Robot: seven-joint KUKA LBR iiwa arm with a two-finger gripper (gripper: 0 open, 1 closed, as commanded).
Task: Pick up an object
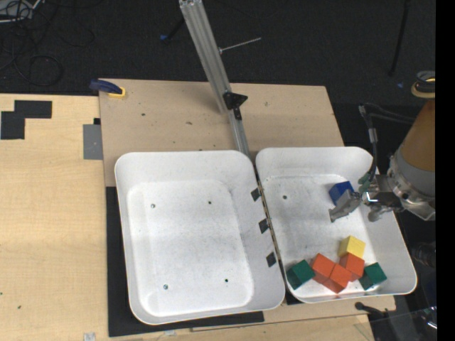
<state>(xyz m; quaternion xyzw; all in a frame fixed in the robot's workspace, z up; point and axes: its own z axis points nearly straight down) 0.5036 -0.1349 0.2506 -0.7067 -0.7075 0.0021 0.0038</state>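
A blue block (341, 190) lies on the floor of the right bin (313, 162), in the frame's right-centre, just off the tip of the gripper (353, 206). The gripper reaches in from the right edge with its grey fingers (343, 207) spread apart, and nothing sits between them; the blue block is just above and beside them, apart from the pads. Lower in the same bin, a cluster gathers near the bottom rim: a yellow block (352, 246), two orange blocks (334, 269), and two green blocks (300, 272) at either end. The left bin (135, 165) sits alongside.
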